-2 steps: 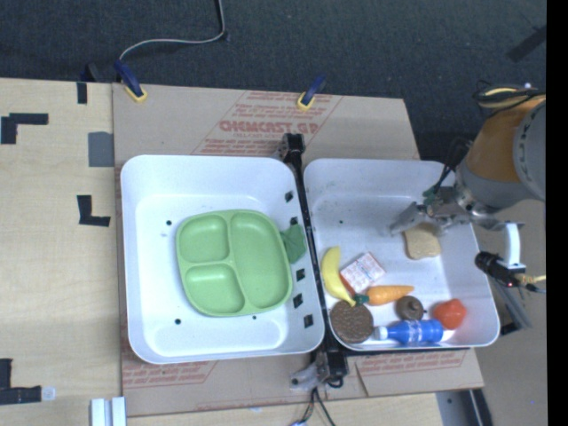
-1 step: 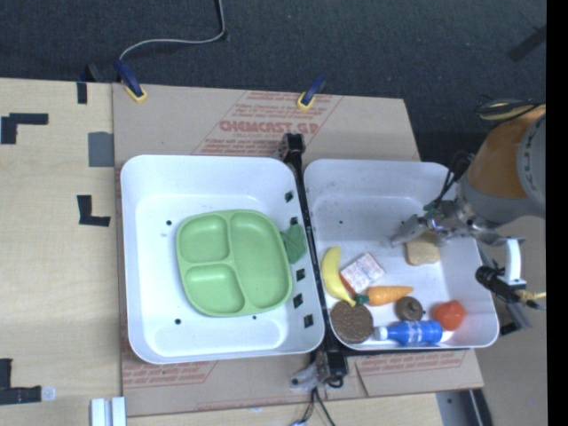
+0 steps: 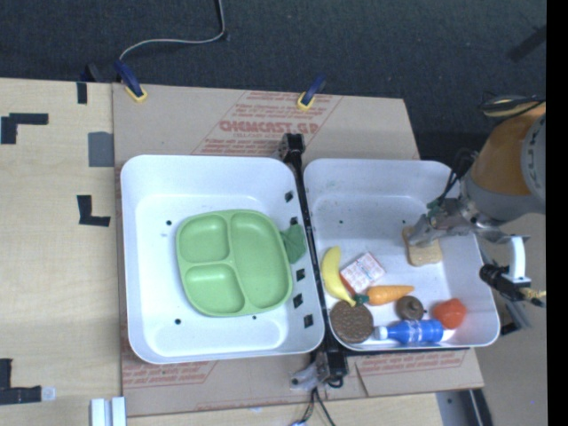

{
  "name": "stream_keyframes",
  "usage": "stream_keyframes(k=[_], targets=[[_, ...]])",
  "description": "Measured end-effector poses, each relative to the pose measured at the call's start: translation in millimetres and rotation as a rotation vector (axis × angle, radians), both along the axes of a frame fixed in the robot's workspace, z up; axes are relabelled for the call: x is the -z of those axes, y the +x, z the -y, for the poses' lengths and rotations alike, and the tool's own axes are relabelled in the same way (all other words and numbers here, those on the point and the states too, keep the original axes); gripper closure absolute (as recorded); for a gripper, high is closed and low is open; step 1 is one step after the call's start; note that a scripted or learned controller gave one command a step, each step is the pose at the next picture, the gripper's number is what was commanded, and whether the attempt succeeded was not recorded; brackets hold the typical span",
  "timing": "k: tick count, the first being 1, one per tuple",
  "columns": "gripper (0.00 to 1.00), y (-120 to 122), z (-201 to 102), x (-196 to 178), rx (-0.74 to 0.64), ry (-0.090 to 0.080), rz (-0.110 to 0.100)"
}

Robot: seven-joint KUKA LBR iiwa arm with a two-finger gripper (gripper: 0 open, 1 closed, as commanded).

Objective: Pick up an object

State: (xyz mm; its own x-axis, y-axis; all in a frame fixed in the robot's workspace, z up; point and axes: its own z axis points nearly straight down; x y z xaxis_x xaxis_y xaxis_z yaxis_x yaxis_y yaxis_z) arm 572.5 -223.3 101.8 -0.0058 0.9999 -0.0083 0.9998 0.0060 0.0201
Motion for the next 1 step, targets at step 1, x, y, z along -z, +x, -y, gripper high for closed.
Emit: stream_keyframes(k=[1], targets=[[0.0, 0.0, 0.1, 0.0, 0.0, 0.0, 0.0]])
